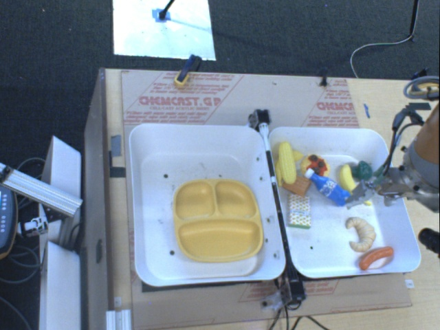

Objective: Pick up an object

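while over right bin [395, 249], gripper [368, 192] nr banana [348, 177].

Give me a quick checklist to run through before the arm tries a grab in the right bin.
1. Gripper over the right bin: ok.
2. Finger state: cannot tell.
3. Something already held: cannot tell.
4. Target within easy reach: ok, the blue bottle and yellow banana lie beside the gripper.
5. Targets well separated: not ok, the bottle, corn cob and neighbours are bunched; the croissant and sausage lie freer.
6. Left bin's yellow tray out of the way: ok.
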